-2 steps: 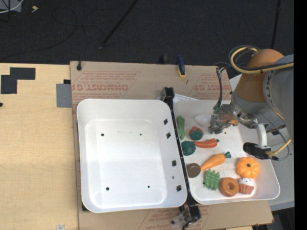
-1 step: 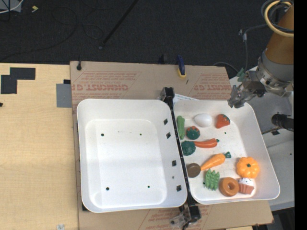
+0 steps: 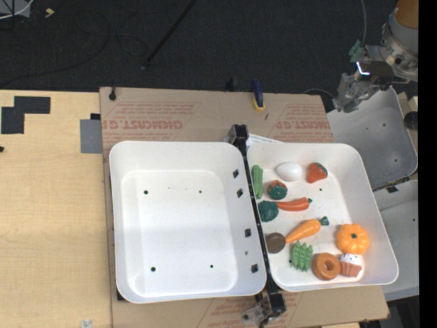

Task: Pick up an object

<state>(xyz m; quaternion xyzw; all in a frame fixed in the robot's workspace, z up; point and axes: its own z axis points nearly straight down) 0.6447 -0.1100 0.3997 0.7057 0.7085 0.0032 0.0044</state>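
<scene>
Toy foods lie in the right bin (image 3: 365, 176): a white egg (image 3: 289, 171), a strawberry (image 3: 316, 173), a green cucumber (image 3: 257, 181), a red chili (image 3: 295, 204), a carrot (image 3: 304, 229), an orange pumpkin (image 3: 352, 238), a doughnut (image 3: 326, 266), a cupcake (image 3: 351, 265), a brown round piece (image 3: 275, 242) and green leafy pieces (image 3: 301, 256). My gripper (image 3: 349, 92) hangs at the upper right, above the bench and beyond the bin's far right corner, well away from the toys. Nothing shows between its fingers.
The left bin (image 3: 123, 183) sits beside the right one, joined by a black hinge strip (image 3: 246, 203). Both rest on a cardboard sheet (image 3: 177, 118). A grey metal plate (image 3: 382, 135) lies under the arm at the right.
</scene>
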